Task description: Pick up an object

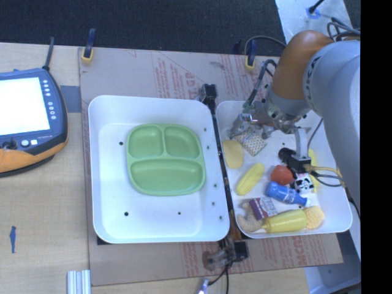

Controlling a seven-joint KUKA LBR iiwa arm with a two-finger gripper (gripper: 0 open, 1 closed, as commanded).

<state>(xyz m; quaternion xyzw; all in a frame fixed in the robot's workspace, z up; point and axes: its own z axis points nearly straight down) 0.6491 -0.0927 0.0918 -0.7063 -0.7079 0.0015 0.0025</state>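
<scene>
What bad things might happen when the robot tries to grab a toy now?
The toys lie crowded in the right bin, so the gripper might pinch two or knock neighbours aside. It sits near the bin's top-left rim, by the checkered piece, and might bump the wall. Smooth toys like the yellow corn might slip.

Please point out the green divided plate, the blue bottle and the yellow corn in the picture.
green divided plate (165, 159): camera view, on the wide lower compartment.
blue bottle (280, 192): camera view, on the middle of its body.
yellow corn (250, 179): camera view, on its middle.

Toys (275, 195) crowd the right bin (343, 219); green plate (165, 159) centers the left.
</scene>
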